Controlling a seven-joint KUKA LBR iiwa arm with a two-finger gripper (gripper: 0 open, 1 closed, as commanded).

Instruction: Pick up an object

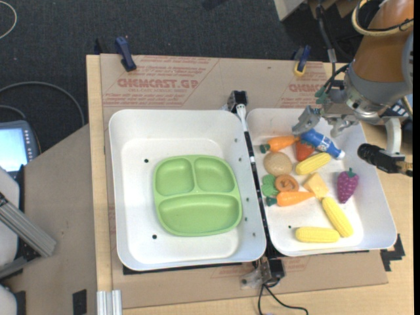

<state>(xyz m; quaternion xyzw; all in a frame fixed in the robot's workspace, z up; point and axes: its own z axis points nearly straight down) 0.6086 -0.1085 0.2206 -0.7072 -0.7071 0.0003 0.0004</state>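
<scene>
The gripper (323,125) is being held, jaws wide, just over a blue bottle (323,142) in the right bin (380,209).

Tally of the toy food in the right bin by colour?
Right bin, what I can make out:
Yellow: 4 (three corn cobs, one block)
Orange: 3
Red: 1
Purple: 1
Tan: 1
Green: 1
Blue: 1
Total: 12
</scene>
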